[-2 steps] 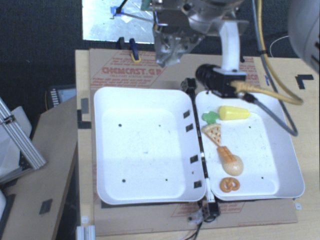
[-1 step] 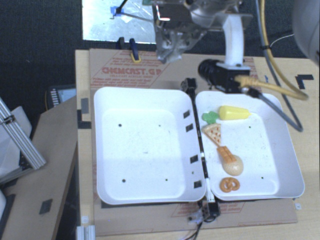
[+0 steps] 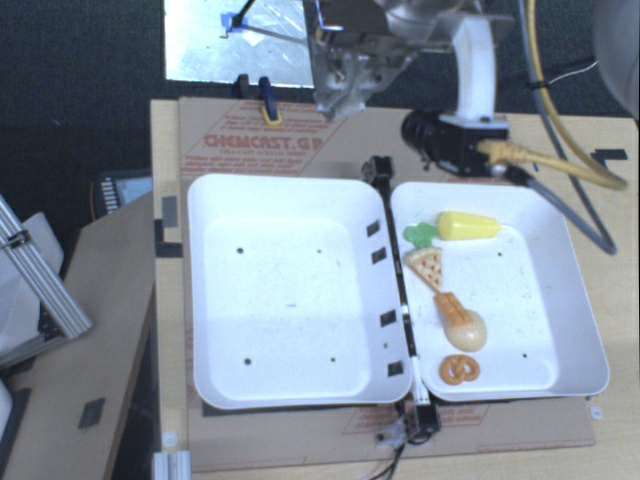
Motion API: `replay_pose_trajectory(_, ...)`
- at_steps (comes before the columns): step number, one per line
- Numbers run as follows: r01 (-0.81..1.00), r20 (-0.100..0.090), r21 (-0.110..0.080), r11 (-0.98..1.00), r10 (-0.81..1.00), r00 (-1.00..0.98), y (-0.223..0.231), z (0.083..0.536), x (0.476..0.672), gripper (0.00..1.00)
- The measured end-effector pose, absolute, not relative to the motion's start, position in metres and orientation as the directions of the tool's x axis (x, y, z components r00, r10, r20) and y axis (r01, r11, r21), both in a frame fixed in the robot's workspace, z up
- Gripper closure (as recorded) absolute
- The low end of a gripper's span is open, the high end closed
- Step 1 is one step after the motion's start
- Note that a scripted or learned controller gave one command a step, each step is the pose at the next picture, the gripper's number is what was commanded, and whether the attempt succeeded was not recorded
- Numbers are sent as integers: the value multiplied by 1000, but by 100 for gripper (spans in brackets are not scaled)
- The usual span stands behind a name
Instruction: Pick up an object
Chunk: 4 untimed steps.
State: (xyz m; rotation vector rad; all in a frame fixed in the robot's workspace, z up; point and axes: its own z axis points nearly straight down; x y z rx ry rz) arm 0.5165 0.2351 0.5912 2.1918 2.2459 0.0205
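The right bin (image 3: 560,298) holds several toy foods along its left side. A yellow corn cob (image 3: 467,226) with a green leaf end (image 3: 421,234) lies near the back. Below it sits a pizza slice (image 3: 427,265), then a drumstick (image 3: 461,321), and a small pretzel (image 3: 459,370) at the front left corner. My gripper (image 3: 338,96) hangs high above the bench, behind the back edge of the left bin (image 3: 280,298), well away from all the toys. Nothing shows between its fingers.
A cardboard sheet (image 3: 250,138) lies under both bins. A shiny metal plate (image 3: 215,28) sits at the back left. A blue and yellow clamp (image 3: 268,101) stands at the cardboard's rear edge. An aluminium frame (image 3: 35,278) stands to the left.
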Motion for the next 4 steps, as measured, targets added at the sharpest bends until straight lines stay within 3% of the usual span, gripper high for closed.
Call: replay_pose_trajectory(4, 999, 11, 19, 35, 999, -36, 235, 636, 517, 100)
